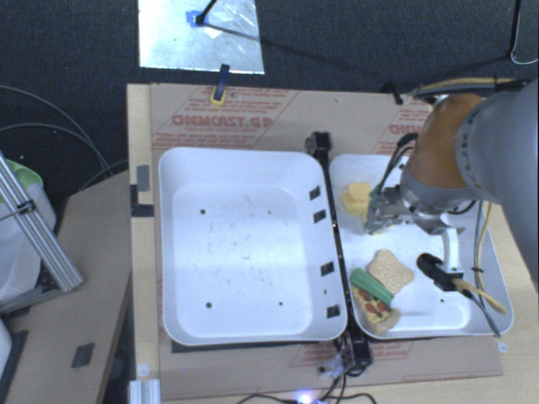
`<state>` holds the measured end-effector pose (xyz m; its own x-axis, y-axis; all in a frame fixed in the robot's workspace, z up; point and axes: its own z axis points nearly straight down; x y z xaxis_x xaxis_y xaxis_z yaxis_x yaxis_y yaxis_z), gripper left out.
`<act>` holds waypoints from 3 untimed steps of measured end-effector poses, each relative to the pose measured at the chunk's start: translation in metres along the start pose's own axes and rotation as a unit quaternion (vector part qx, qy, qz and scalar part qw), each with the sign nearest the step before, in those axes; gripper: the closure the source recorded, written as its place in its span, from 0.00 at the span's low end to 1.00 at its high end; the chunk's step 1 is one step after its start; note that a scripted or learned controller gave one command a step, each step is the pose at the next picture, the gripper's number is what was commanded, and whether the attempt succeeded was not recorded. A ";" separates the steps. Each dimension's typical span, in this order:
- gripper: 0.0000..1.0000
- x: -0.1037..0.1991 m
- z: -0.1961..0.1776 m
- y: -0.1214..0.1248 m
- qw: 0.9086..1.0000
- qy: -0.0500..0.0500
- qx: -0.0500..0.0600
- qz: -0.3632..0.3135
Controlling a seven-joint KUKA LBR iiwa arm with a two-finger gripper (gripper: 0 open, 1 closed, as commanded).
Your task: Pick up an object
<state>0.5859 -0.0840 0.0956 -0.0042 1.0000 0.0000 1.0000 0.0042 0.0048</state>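
The right bin (472, 316) holds a pale yellow block (356, 197) near its far left corner. A tan slice of toy bread (390, 269) lies nearer the front, with a green stick (371, 285) and a toy pizza slice (374, 309) at the front left. My gripper (376, 220) hangs over the right bin, just right of and below the yellow block and above the bread. Its fingers point down toward the bin floor, and nothing shows between them.
The left bin (244, 242) sits beside the right one, with a black clip rail (324, 217) along their shared edge. My arm (472, 150) covers the far right of the right bin. Cardboard (227, 116) lies under both bins.
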 end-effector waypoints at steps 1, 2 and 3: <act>1.00 0.088 -0.094 -0.067 1.000 0.002 0.000 -0.004; 1.00 0.179 -0.228 -0.063 1.000 0.004 -0.006 -0.006; 1.00 0.122 -0.218 -0.035 1.000 -0.001 0.001 0.004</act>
<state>0.5495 0.0383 0.3138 0.0037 1.0000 -0.0018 1.0000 -0.0037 0.0034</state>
